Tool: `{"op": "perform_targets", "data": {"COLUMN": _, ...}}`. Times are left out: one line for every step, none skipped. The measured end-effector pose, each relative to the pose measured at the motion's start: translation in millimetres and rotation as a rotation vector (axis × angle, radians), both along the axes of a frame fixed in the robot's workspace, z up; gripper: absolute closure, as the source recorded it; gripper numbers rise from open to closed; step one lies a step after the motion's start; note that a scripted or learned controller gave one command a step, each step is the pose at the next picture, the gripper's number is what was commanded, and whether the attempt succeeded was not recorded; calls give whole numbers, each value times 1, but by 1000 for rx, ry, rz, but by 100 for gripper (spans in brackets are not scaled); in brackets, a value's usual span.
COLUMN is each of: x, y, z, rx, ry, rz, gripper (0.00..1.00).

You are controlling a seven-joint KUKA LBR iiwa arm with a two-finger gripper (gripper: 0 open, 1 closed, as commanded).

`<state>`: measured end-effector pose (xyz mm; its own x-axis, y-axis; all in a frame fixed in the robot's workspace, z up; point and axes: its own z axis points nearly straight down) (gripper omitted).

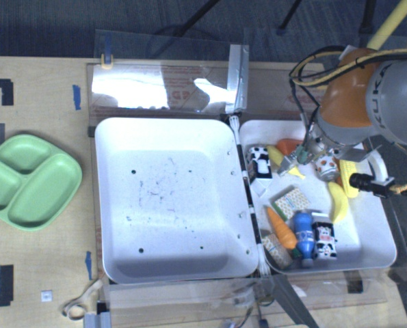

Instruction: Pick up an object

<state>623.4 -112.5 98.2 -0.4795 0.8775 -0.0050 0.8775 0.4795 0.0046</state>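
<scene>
The right bin (pixel 377 248) holds several small objects. My gripper (pixel 299 158) hangs low over the bin's back part, under the orange-banded wrist (pixel 345 102). Right beside it lie a yellow piece (pixel 278 158), an orange piece (pixel 287 145) and a red-and-white object (pixel 326 165). A black-and-white box (pixel 260 162) stands to its left. Nearer the front lie a banana (pixel 340 198), a dotted pad (pixel 290 200), a carrot (pixel 282 230), a blue bottle (pixel 304 228) and another black-and-white box (pixel 324 240). I see nothing clearly held by the gripper.
The left bin (pixel 114 135) is white with faint scuff marks. A green divided plate (pixel 29 181) rests on the bench at far left. A clear panel (pixel 162 84) and a metal post (pixel 237 77) stand behind the bins. Cables (pixel 312 63) loop by the arm.
</scene>
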Motion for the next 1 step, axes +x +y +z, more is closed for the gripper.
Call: {"op": "perform_targets", "data": {"x": 29, "y": -3, "z": 94, "rx": 2, "ry": 2, "rz": 22, "gripper": 100}}
